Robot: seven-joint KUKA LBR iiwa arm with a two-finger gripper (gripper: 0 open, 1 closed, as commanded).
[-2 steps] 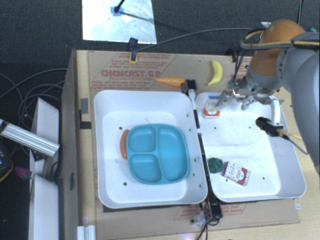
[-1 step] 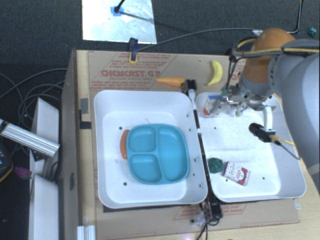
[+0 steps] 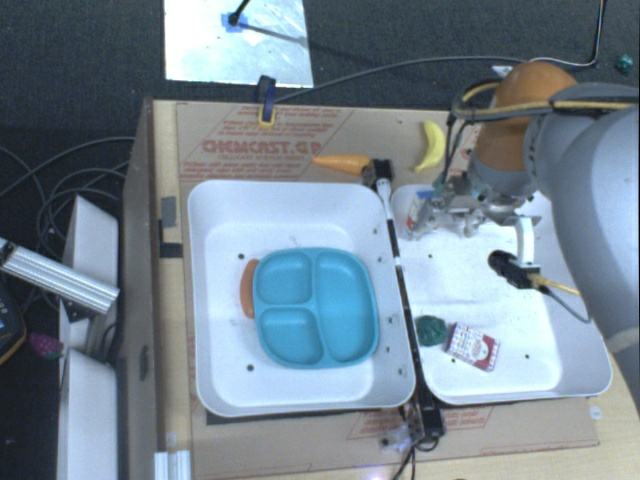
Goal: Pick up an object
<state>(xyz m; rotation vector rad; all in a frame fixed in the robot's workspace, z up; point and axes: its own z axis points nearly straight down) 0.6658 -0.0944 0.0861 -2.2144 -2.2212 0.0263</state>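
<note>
Gripper: low over the far end of the right bin; open or closed cannot be told.
Right bin: dark green lump just beside a red-and-white packet, well apart from the gripper.
Left bin: blue divided plate, orange piece at its left edge.
Behind the bins: banana, carrot.

The left bin and right bin look like smooth white plastic with a soft sheen. The divided plate is blue plastic, smooth and nearly matt. The packet has a shiny printed red-and-white wrapper, and the green lump looks dull. The worktop is covered in matt brown cardboard with red print. The banana and carrot look like smooth plastic. The arm has a smooth grey casing and its orange band is glossy. The foil sheet is silvery and crinkled, and the carpet is dark and rough.
</note>
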